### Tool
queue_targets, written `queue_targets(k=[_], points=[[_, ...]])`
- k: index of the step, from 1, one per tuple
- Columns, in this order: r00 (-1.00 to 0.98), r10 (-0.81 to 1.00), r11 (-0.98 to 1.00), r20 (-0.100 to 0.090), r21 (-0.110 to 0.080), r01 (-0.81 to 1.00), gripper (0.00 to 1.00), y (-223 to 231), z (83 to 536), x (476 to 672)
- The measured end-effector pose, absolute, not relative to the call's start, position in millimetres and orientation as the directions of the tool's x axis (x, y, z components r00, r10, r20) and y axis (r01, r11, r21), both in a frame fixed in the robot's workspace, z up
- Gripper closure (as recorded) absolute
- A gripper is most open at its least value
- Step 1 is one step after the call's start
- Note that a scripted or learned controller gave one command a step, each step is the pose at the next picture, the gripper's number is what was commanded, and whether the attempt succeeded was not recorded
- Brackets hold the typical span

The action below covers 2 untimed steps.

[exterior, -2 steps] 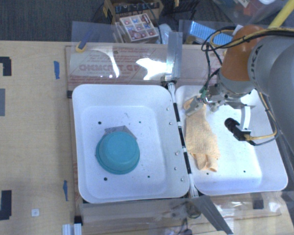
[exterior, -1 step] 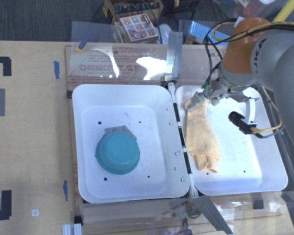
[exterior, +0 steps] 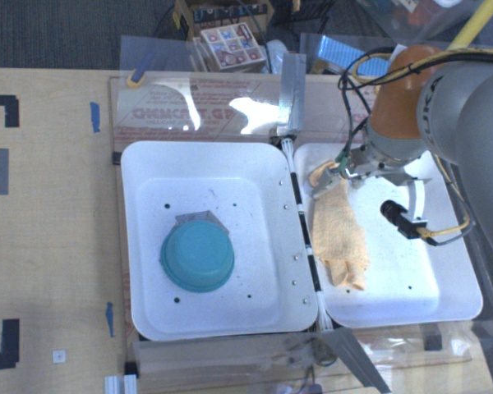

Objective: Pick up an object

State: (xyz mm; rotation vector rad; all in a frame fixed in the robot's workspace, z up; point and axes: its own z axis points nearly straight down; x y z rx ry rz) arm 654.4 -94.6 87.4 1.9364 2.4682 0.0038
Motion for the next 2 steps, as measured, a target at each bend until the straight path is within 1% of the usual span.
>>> queue_targets(k=[1, 2], points=[[-0.239, 0.971, 0.239, -0.003, 0.010, 0.971, 1.00, -94.1, 99.7, 656.2], [-0.397, 0.918, 0.397, -0.003, 0.005, 0.918, 1.00, -48.6, 186.6, 667.8]])
